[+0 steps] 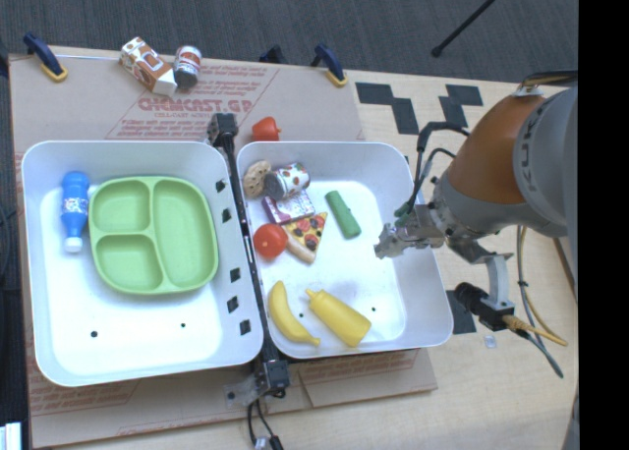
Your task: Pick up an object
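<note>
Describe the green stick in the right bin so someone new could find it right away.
Start at the right bin, the one with the toy food. Near its middle, left of the gripper, lies a short green stick, tilted, apart from the pizza slice to its left. It is the one green thing in that bin.

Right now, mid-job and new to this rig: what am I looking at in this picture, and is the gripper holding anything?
One fixed camera looks down at a slant on two white bins. The grey and orange robot arm reaches in from the right; its gripper hangs over the right bin, nothing visible between its fingers. That bin holds a banana, a yellow bottle, a tomato, a pizza slice, a green cylinder and a can. The left bin holds a green divided plate and a blue bottle.
</note>
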### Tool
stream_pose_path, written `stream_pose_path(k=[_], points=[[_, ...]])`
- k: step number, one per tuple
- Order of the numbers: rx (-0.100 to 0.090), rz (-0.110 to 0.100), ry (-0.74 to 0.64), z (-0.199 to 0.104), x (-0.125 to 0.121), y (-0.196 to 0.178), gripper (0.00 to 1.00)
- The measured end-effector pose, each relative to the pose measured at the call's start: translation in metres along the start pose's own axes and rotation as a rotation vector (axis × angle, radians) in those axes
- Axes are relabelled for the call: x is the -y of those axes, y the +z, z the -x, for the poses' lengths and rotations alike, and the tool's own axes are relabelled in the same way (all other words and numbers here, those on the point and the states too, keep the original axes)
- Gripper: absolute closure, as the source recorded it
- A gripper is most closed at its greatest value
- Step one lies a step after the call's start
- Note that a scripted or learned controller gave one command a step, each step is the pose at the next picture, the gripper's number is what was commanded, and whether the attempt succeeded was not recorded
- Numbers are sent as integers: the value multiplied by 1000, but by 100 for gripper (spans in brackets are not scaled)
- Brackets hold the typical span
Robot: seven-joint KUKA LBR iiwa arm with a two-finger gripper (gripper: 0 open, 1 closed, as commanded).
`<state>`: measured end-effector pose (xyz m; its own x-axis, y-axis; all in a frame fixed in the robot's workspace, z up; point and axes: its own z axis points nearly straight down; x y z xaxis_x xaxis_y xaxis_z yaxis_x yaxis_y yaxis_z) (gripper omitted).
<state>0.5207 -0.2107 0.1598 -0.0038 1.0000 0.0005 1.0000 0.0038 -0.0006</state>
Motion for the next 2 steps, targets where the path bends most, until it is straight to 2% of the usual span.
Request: stream_pose_path(k=[2], points=[[0,0,-2,0,-15,3,100]])
